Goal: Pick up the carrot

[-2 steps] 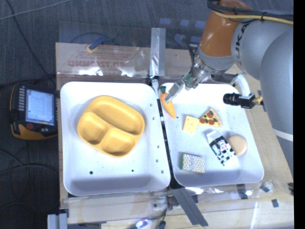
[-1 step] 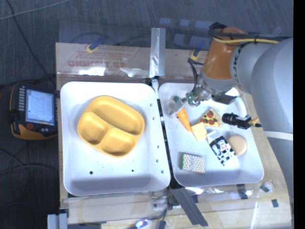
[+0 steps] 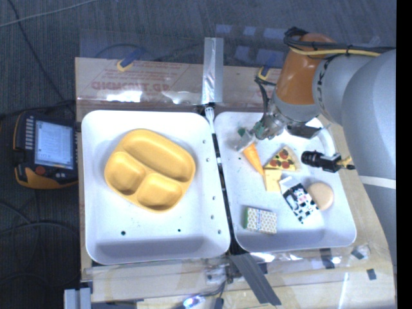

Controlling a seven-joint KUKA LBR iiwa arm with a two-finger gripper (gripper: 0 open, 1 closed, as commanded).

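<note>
The carrot [image 3: 253,158], a small orange cone, lies in the right bin [image 3: 335,234] near its far left corner, with its thick end pointing up-left. My gripper [image 3: 256,133] hangs just beyond that thick end, reaching down from the grey and orange arm at the upper right. Its tip is close to the carrot's top; whether it touches the carrot is unclear.
Right of the carrot lie a pizza slice [image 3: 284,159], a yellow cheese block [image 3: 273,183], a black-and-white dotted block [image 3: 300,203], a tan bun [image 3: 321,195] and a green patterned box [image 3: 261,219]. A yellow divided plate [image 3: 149,168] sits in the left bin [image 3: 96,237].
</note>
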